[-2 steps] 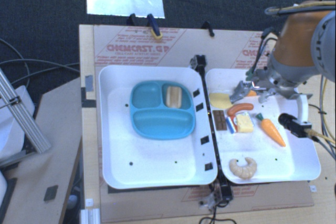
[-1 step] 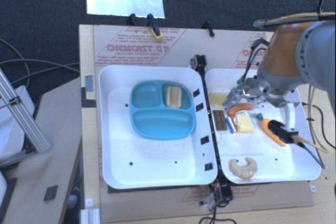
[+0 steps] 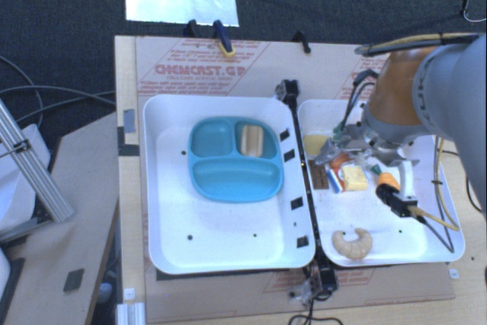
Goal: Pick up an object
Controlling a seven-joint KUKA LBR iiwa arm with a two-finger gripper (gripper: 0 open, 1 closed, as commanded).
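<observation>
My gripper (image 3: 344,154) is down in the right bin (image 3: 426,243), low over a cluster of small toy foods. Right under it lies a red-orange piece (image 3: 340,163), with a yellow block (image 3: 354,179) just in front and a brown bar (image 3: 320,177) to the left. A pale yellow piece (image 3: 315,143) rests near the bin's left wall. An orange carrot-like piece (image 3: 388,181) sits to the right of the cluster. A tan croissant (image 3: 352,243) lies alone at the bin's near edge. What sits directly beneath the gripper is partly hidden by it.
The left bin (image 3: 175,240) holds a blue divided plate (image 3: 228,179) with a tan bread piece (image 3: 252,140) in its upper right compartment. A black divider with clips (image 3: 298,164) runs between the bins. Cables (image 3: 445,217) trail along the right bin's right side.
</observation>
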